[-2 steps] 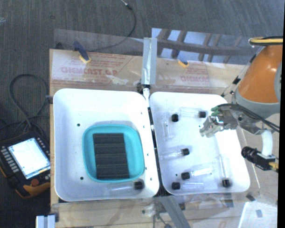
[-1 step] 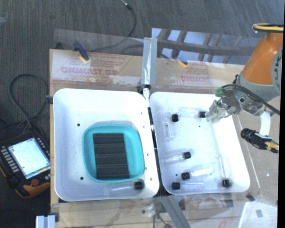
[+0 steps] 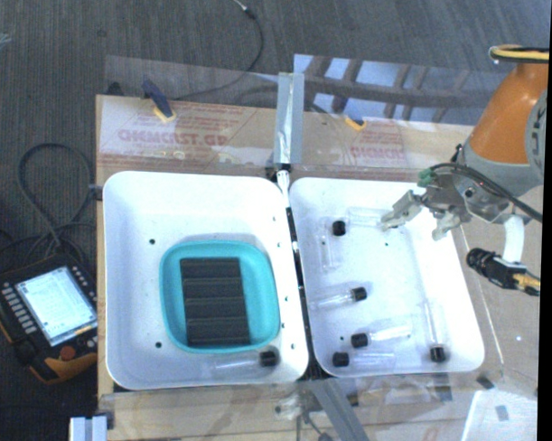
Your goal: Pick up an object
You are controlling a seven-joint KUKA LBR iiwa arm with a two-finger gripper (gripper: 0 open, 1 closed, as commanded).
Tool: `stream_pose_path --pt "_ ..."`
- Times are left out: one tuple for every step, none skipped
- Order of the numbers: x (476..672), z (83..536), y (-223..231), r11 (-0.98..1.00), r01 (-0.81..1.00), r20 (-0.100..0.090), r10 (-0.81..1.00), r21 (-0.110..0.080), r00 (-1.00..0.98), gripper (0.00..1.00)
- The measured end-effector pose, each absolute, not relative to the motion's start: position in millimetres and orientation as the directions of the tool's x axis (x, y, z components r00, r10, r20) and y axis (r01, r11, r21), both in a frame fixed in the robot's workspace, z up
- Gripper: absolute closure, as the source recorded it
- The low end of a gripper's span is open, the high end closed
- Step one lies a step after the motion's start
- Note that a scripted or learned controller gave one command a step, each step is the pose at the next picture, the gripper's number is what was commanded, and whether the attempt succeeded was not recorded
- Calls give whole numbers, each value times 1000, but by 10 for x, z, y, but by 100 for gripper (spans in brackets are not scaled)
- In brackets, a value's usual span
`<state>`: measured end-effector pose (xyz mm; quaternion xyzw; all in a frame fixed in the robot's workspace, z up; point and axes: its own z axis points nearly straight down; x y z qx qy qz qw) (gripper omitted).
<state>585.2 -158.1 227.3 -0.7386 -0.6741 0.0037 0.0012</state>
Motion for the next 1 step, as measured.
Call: stream_pose_path --pt "5933 918 -1851 -65 998 -1 998 -5 65 0"
